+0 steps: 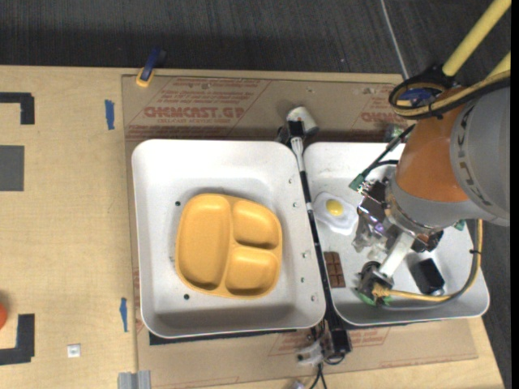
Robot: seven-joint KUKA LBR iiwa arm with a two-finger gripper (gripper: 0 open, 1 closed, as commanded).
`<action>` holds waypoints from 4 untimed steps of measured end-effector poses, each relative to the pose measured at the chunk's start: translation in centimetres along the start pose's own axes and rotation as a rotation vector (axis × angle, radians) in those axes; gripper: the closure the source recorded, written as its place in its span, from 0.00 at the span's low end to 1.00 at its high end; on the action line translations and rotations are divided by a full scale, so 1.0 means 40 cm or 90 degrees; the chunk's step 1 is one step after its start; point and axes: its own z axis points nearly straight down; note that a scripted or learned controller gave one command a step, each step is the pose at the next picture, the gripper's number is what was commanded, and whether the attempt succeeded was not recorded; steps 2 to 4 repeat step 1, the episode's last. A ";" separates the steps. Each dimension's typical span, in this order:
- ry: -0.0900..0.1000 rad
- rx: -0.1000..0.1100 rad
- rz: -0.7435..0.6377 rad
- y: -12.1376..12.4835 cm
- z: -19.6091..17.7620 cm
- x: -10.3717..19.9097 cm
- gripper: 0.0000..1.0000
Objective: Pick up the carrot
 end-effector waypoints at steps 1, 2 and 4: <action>0.001 -0.002 0.165 -0.048 -0.058 0.063 1.00; 0.001 -0.002 0.165 -0.048 -0.058 0.063 1.00; 0.001 -0.002 0.165 -0.048 -0.058 0.063 1.00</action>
